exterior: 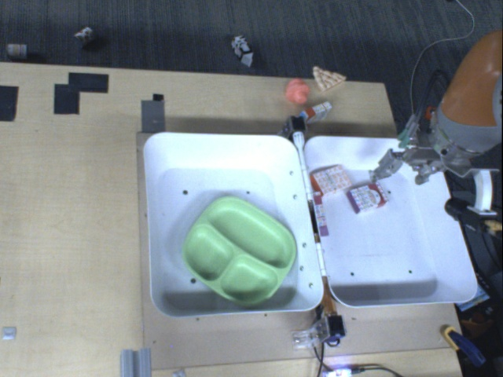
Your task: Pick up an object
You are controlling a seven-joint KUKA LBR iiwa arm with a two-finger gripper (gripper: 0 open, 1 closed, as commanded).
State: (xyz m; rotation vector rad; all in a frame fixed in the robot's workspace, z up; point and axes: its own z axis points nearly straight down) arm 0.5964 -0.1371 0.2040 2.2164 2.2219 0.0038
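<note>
In the left bin [165, 163] lies a green divided plate [240, 248], tilted toward the front right. The right bin [409, 289] holds a pink-and-white packet [332, 179] near its back left and a small purple-and-red packet [367, 198] just right of it. A thin red strip [318, 209] lies along the bin's left wall. My gripper [405, 167] hangs over the back right of the right bin, just right of and above the purple packet. Its fingers are spread with nothing between them.
On the bench behind the bins sit a pink ball [297, 91], a tan wedge [328, 78] and a small tube [317, 112]. Black patches mark the bench at back left. Cables run at the right edge.
</note>
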